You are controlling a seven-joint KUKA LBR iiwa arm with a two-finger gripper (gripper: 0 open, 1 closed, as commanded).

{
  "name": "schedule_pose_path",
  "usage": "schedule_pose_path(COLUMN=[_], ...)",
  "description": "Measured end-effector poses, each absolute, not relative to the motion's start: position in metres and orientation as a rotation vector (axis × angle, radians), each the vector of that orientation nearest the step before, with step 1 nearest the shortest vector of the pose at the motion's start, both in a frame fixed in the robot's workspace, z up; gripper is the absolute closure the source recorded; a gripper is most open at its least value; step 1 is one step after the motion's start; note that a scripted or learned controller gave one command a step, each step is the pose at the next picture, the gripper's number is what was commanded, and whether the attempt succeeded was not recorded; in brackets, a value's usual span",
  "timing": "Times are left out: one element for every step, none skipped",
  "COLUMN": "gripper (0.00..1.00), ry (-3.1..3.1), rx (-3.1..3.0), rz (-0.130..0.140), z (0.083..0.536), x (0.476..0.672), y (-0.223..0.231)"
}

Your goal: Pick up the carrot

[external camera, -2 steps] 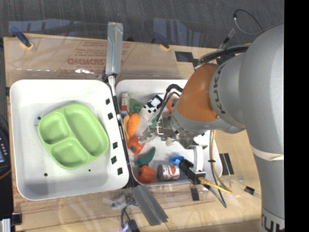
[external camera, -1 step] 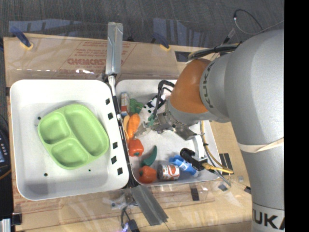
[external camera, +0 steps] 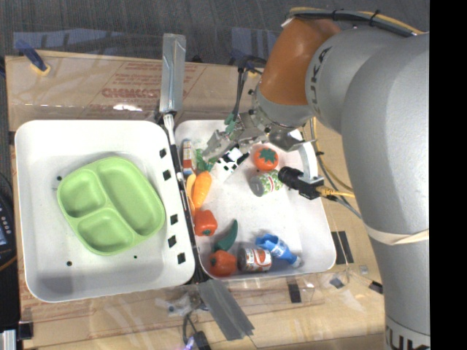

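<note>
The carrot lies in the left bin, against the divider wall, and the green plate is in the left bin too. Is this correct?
Not quite. The camera view shows the carrot in the right bin, against its left wall by the divider. The green plate is indeed in the left bin.

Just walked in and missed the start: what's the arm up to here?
The arm is after the carrot, which lies by the left wall of the right bin among other toy food. Its hand is low over the bin's upper left part, just above the carrot. Nothing shows between its fingers. The green plate sits in the left bin.
</note>
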State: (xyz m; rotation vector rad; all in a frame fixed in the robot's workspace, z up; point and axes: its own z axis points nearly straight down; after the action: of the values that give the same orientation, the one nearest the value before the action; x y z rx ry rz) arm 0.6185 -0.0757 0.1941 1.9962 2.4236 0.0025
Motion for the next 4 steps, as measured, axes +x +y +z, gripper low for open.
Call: schedule_pose_path(gripper=[0.0, 0.0, 0.0, 0.0], ry=[2.543, 2.749, 2.772, 2.765], rx=[1.852, 1.53, 1.478, 1.496], rz=[-0.004, -0.003, 0.001, -0.001], z=[0.191, 0.097, 0.193, 0.192], x=[0.574, 0.574, 0.519, 0.476], y=[-0.048, -0.111, -0.039, -0.015])
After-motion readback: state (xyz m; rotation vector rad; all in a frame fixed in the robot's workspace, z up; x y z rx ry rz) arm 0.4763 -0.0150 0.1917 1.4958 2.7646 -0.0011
